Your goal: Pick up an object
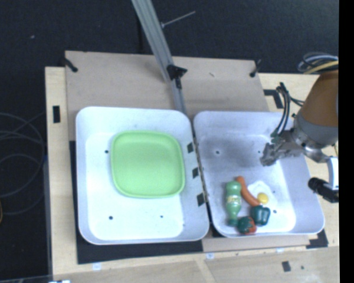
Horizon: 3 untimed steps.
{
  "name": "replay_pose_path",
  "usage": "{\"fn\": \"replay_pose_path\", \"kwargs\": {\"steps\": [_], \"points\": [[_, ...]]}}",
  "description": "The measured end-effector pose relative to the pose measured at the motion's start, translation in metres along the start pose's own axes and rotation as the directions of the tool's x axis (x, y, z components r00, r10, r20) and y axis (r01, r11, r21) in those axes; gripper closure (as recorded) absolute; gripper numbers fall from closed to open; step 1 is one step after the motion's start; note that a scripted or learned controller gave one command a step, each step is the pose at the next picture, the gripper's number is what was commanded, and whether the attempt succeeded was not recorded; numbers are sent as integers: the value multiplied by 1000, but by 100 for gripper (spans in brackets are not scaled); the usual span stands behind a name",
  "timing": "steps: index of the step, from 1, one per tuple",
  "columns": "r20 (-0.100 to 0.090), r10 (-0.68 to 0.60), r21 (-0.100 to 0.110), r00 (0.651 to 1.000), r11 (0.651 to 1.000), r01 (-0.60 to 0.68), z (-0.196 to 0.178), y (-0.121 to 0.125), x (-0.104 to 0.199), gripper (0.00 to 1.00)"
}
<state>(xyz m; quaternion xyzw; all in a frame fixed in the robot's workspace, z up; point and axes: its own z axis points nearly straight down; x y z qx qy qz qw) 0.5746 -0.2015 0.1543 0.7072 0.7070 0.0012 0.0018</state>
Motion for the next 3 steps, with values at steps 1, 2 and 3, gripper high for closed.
{"fn": "replay_pose_path", "kwargs": {"steps": [1,2,3], "points": [[0,0,0,1000,1000,0,-43,4,-2,100],[0,0,2,1000,1000,0,-64,5,-3,100],[-1,-4,2,1000,1000,4,-78,-1,48,100]]}}
